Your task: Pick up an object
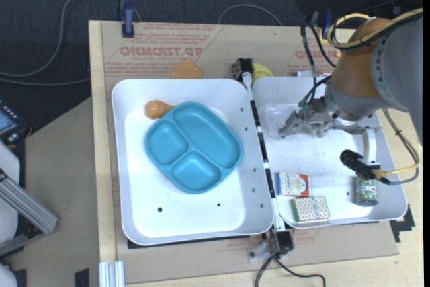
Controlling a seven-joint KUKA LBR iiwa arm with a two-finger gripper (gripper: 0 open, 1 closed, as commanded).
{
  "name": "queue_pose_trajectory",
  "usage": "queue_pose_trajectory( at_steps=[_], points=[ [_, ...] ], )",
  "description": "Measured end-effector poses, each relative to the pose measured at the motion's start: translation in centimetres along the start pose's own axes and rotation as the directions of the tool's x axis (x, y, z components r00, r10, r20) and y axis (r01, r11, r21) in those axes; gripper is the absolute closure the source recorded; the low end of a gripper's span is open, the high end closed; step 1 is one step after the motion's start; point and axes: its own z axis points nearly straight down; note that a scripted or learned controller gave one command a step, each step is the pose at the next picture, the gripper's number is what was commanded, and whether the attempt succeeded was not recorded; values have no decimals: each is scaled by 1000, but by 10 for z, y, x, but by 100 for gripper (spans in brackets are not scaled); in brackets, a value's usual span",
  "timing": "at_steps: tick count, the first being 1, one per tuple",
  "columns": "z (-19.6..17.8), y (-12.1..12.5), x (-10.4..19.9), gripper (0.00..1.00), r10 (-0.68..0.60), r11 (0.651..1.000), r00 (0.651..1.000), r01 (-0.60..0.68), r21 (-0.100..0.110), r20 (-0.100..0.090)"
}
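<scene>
My gripper hangs low over the upper left part of the right bin, pointing toward the divider between the bins. A pale, see-through thing seems to lie just ahead of it; whether they touch is unclear. Near the right bin's front edge lie a small white box with red and blue print and a green-checked box. A small greenish can stands at that bin's right side. In the left bin a blue divided plate lies beside an orange lump.
Behind the bins, on the cardboard, sit an orange piece and a yellow object. The arm's grey body and orange band cover the right bin's far right corner. Cables trail across the bench's back edge.
</scene>
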Motion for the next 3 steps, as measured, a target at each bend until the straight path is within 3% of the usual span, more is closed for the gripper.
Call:
queue_pose_trajectory(
  at_steps=[1,2,3],
  points=[
    [12,-72,6,0,9,1000,1000,-9,11,-2],
    [10,-51,-64,0,12,1000,1000,-12,-1,6],
    [11,4,6,0,-1,1000,1000,1,-1,-1]
  ],
)
